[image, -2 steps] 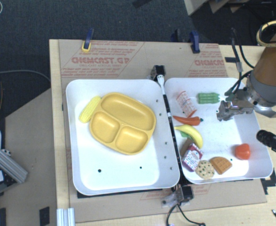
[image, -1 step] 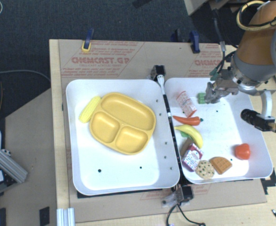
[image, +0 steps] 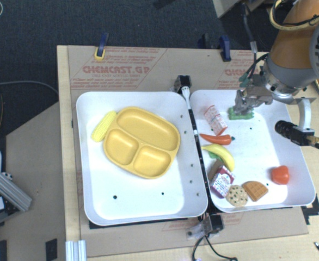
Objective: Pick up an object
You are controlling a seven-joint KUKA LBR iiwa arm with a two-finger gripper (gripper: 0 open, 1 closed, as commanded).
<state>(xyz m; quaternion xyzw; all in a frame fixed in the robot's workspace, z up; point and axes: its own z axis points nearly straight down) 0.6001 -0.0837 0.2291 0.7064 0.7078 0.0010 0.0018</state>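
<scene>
Two shallow white bins sit side by side on a bench, seen from above at a slant. The left bin carries a yellow divided plate near its middle, with a toy corn cob touching the plate's left edge. The right bin carries the loose toys: a small wrapped packet near its left wall, a red chili just below that, a banana below the chili, and along the near edge a dark snack pack, a cookie and a waffle. A tomato lies near the right wall. The arm reaches in from the right, and its gripper is low over the far edge of the right bin, right above a small green block. How wide the gripper is, and whether it has hold of the block, cannot be told. Every object rests in a bin, so the pick appears not yet done; the grasp and the lift are left.
</scene>
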